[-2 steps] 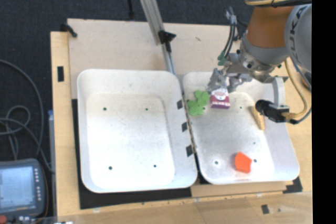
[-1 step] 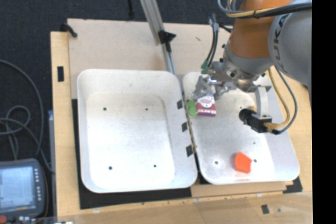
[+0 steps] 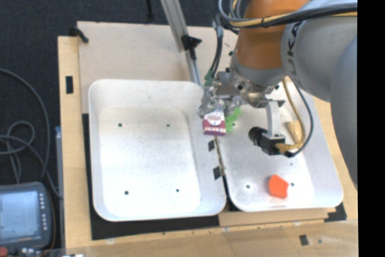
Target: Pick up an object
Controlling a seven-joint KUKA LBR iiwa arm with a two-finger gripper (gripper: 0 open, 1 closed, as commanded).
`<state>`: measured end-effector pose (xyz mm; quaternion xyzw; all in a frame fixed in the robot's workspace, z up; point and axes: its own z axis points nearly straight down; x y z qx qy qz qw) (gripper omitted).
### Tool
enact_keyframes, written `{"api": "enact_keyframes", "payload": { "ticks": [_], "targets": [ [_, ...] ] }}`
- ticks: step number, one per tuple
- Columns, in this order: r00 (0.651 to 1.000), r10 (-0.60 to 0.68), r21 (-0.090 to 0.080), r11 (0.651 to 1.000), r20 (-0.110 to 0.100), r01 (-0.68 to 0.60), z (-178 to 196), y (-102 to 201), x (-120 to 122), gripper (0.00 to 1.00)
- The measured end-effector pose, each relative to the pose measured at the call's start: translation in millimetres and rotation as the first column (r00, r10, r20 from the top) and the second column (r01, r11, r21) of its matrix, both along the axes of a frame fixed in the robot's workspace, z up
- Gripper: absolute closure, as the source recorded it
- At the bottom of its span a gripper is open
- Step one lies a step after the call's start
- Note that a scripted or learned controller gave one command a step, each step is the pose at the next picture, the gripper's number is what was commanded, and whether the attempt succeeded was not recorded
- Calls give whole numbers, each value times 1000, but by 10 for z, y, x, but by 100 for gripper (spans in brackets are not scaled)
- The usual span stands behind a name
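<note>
My gripper (image 3: pixel 213 110) hangs over the inner left edge of the right bin (image 3: pixel 313 189), close to the rim between the two bins. A small maroon and white packet (image 3: pixel 214 125) sits between its fingertips and hangs just below them. A green thing (image 3: pixel 233 117) shows right beside the packet, partly hidden by the gripper. An orange block (image 3: pixel 277 186) lies near the front of the right bin. A tan piece (image 3: pixel 295 129) lies at that bin's right side, partly behind the arm's cables.
The left bin (image 3: pixel 144 147) lies beside the gripper, to its left. A slanted metal rail (image 3: pixel 171 9) rises behind the bins. The arm's orange band and grey body cover the back of the right bin.
</note>
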<state>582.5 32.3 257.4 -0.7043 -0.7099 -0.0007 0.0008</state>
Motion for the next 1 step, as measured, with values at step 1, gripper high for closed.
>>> {"api": "enact_keyframes", "payload": {
  "ticks": [1],
  "targets": [
    [1000, 0, -1, 1000, -1, 0, -128, 558, -95, 100]
  ]
}}
